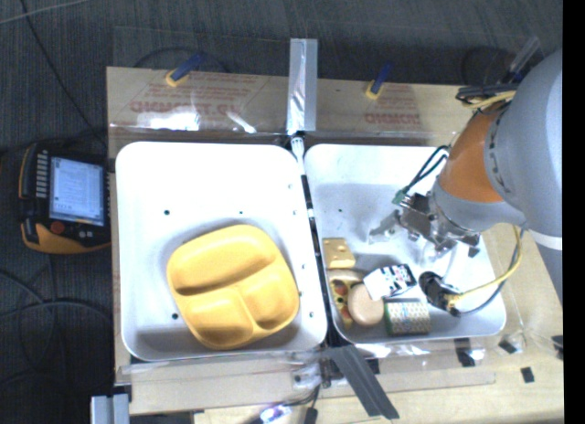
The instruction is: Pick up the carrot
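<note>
Looking down from the one overhead camera: the arm [512, 157] comes in from the right and its claw [422, 228] sits low over the right bin [366, 180], mid-bin, wrist bulk covering most of the mechanism. Claw state: cannot tell from this angle; no object is visible in it.

Toward the viewer and to the claw's left, along the bin's front edge, lies a tight cluster: a yellow block [338, 253], a round tan piece [365, 308], a black-and-white packet [391, 279] and a ribbed green-grey can [406, 317]. At the front-left corner of that cluster, an orange-brown sliver [340, 297] shows beside the tan piece; judged to be the carrot, though it is small and partly hidden, so identification is uncertain. It is near the claw but clearly apart from it, close to the wall shared with the left bin [146, 230], which holds a yellow divided plate [234, 285].

Judgement on doing the step well: the claw needs to travel left and toward the viewer, then descend with its opening across the carrot's short axis. Crowding is the problem; the tan piece and yellow block touch or nearly touch the target, and the bin wall limits room on the far-left side. Approaching from the open middle of the bin looks safest. Loose black cable [457, 296] under the wrist could snag on the can.
</note>
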`<control>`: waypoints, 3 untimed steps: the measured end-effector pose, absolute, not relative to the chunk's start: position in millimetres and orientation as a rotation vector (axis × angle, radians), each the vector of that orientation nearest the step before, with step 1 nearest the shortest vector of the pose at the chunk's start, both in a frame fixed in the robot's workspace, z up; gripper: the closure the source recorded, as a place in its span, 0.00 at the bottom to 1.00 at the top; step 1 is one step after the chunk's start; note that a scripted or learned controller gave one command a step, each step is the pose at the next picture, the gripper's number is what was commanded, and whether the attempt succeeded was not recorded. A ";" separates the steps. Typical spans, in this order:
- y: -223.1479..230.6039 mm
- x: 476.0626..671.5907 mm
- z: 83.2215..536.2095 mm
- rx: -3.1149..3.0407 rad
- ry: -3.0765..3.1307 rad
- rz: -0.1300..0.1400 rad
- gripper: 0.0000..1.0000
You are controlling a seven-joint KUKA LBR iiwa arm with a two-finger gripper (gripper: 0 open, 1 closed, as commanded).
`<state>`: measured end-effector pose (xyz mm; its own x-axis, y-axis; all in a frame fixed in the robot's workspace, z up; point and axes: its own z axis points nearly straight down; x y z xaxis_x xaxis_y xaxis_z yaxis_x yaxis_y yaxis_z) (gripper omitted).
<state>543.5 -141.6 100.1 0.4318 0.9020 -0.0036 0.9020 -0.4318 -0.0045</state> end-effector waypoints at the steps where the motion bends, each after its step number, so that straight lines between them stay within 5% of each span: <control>1: -141.2 542.7 107.9 -2.654 -1.675 0.016 1.00; 2: -164.0 564.6 202.8 -2.597 -1.769 0.009 1.00; 3: -139.2 558.5 222.2 -2.559 -1.824 0.008 1.00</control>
